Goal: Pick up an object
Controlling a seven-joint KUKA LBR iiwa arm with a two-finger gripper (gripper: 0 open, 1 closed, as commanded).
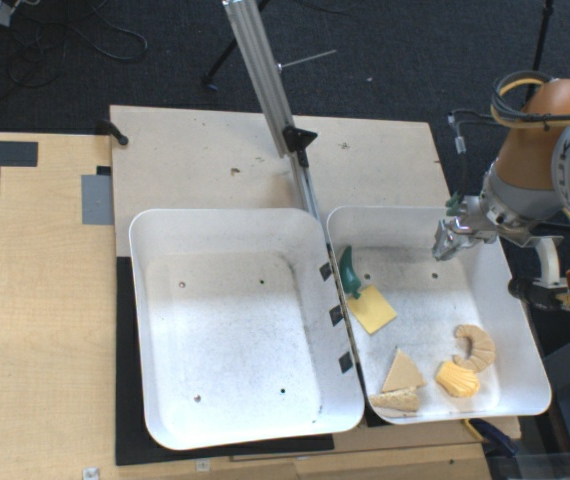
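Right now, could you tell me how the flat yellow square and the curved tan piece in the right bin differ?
The flat yellow square is pale yellow, while the curved tan piece is tan-brown. The square has straight edges and corners; the curved piece bends like a crescent. The square lies near the bin's left wall beside a green object; the curved piece lies toward the right side, next to a yellow lump. Both rest on the right bin's floor, apart from the gripper.

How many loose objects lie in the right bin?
5, all in the right bin: a green piece by the divider, a yellow square beside it, a tan wedge at the front, a yellow lump, a curved tan piece.
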